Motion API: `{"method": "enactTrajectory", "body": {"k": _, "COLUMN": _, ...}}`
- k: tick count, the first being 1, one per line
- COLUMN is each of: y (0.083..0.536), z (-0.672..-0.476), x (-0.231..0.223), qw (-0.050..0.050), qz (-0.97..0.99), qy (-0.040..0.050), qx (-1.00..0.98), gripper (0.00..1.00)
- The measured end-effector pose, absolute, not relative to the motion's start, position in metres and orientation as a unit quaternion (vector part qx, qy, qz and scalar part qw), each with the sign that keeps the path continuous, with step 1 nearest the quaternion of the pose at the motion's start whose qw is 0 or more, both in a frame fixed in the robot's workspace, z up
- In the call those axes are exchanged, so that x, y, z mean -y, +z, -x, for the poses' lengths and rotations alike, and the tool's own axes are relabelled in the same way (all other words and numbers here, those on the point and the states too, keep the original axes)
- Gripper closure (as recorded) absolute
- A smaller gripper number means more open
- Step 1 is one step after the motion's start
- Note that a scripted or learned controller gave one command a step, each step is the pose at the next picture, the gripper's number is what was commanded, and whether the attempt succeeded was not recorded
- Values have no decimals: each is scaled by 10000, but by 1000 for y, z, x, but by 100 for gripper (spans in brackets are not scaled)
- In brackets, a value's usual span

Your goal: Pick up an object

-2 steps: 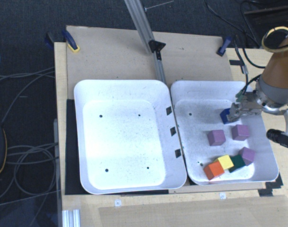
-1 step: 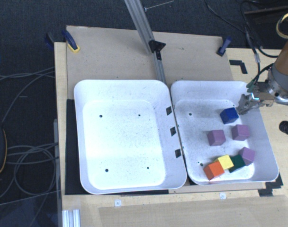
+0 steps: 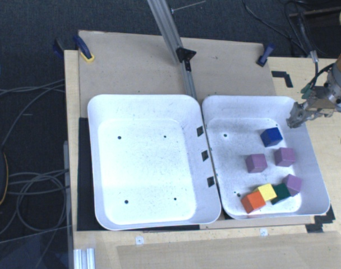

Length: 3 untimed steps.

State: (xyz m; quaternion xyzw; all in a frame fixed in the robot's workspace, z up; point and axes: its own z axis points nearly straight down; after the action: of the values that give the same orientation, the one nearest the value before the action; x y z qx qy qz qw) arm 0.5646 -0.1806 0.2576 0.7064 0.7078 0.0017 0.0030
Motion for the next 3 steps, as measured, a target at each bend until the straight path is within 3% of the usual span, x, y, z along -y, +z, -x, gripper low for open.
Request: {"method": "enactTrajectory", "body": {"k": 3, "y": 253, "z": -555, "x": 23, "qw": -15, "qz": -7044, "qy": 6, "qx": -7098, "gripper": 100}}
